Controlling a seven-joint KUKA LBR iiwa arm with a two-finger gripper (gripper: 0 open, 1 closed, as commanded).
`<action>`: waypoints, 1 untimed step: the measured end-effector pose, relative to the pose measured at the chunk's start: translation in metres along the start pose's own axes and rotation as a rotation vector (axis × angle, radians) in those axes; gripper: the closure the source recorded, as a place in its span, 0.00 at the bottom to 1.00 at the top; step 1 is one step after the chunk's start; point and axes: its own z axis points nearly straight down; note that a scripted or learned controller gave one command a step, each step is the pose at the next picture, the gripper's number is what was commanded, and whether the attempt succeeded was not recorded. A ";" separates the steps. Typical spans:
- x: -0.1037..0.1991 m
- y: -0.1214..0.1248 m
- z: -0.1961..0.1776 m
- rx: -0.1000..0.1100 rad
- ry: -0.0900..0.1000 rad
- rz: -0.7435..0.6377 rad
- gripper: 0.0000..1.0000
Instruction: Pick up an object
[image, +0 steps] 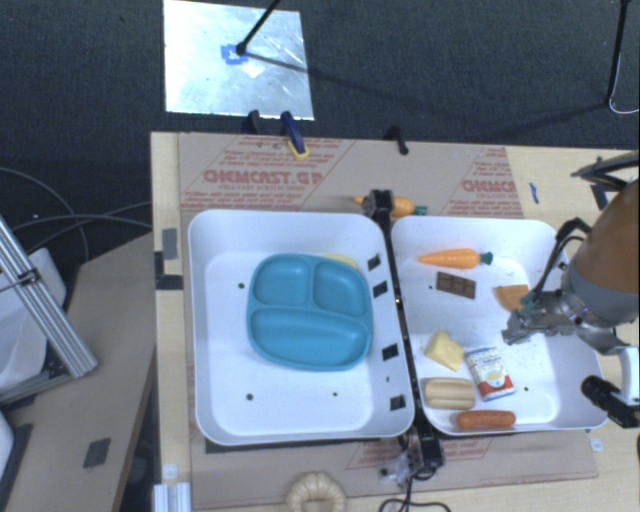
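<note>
The right bin (545, 238) holds a carrot (454, 258), a brown chocolate bar (457, 286), an orange wedge (513, 296), a yellow cheese wedge (444, 350), a small printed carton (489, 373), a bread roll (449, 393) and a red sausage (486, 420). My gripper (530, 325) hangs low over the right side of this bin, just right of the carton and below the orange wedge. I see nothing between its fingers.
The left bin (215, 300) holds a blue divided plate (308, 309) with a yellow item (342, 260) peeking out behind it. A black divider (392, 300) runs between the bins. An orange object (398, 207) lies on the cardboard behind them.
</note>
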 end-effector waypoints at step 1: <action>-0.003 0.000 -0.064 -0.003 -0.001 -0.001 1.00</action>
